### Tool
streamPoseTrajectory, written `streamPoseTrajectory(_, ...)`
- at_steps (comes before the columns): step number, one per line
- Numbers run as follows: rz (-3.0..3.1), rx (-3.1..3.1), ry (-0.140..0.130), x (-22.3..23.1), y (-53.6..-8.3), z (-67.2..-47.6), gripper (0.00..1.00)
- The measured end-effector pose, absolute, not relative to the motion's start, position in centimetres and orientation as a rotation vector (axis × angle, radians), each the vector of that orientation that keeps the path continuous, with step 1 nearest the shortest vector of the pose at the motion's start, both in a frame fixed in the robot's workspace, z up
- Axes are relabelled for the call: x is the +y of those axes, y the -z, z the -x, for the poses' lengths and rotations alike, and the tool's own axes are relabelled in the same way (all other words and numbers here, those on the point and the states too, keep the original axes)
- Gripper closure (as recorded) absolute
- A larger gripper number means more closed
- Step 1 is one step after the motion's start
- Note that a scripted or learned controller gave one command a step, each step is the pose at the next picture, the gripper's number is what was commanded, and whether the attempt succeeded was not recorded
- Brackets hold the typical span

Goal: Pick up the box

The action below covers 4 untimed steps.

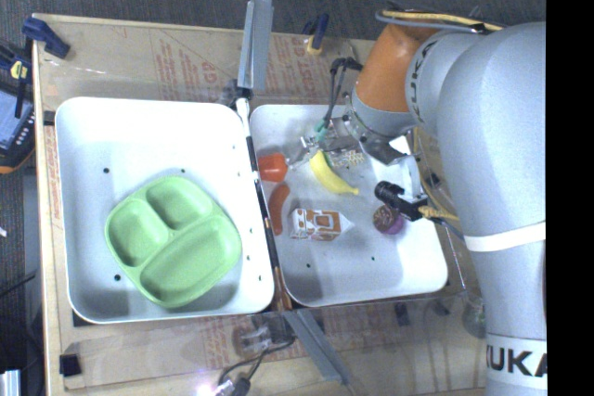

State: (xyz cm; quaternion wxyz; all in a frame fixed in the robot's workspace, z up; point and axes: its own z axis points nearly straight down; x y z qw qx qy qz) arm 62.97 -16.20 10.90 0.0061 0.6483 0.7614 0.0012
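Two-finger metal pincer [327, 144] hovering at right bin's far end, beside yellow banana [332, 175]; grip state — cannot tell. Small white-and-brown printed box [316, 223] lying mid-bin, untouched. Pickup not started.

Lighting: bright, even, from overhead. Both white bins, left bin [83, 199] and right bin [408, 269], are close to overexposed, their floors nearly featureless. Glare: soft sheen on the green divided plate [172, 241] and along the grey arm [492, 107]. Shadows: faint and short, hugging the plate's rim and the small items (no hard edges). Focus: moderately soft overall; print on the small box [316, 223] unreadable. Surroundings: dark carpet at the top, dim and grainy. Distortion: slight slant, bench edges converging.
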Motion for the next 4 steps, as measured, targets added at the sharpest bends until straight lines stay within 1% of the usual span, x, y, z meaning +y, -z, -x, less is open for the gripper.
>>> streamPoseTrajectory(1,-2.002,2.426,0.005,-13.6,-9.1,-57.3,0.0)
streamPoseTrajectory(2,-1.977,2.442,0.001,-21.1,-10.9,-60.2,0.0)
streamPoseTrajectory(3,-1.941,2.462,-0.004,-21.1,-9.6,-65.6,0.0)
streamPoseTrajectory(4,-1.933,2.465,-0.006,-21.0,-10.8,-65.8,1.0)
